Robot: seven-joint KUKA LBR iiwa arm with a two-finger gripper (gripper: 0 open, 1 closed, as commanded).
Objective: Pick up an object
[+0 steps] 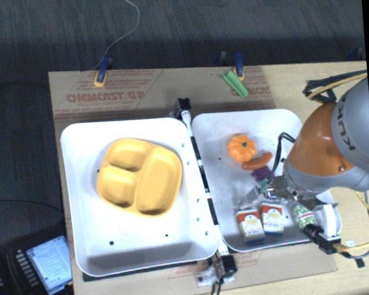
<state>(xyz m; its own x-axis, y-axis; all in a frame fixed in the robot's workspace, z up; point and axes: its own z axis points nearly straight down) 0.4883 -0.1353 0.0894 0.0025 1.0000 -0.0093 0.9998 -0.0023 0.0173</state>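
Observation:
My gripper [273, 190] is down in the right bin [215, 173], at the end of the grey arm with its orange band [319, 148]. It hangs just above two small orange-and-white cartons [261, 221] that stand side by side near the bin's front wall. A small purple item [261, 173] lies right at the gripper's left side. A reddish sausage-shaped toy [256, 162] and an orange pumpkin [241, 147] lie a little farther back. A green-labelled small bottle [303, 217] is to the right of the cartons, partly under the arm.
The left bin [90, 248] holds a large yellow bread-shaped object [139, 175]. A black divider with a clamp [197, 162] runs between the bins. A green clip [235, 83] and a blue clip [103, 70] sit on the cardboard behind. Cables trail at the right edge.

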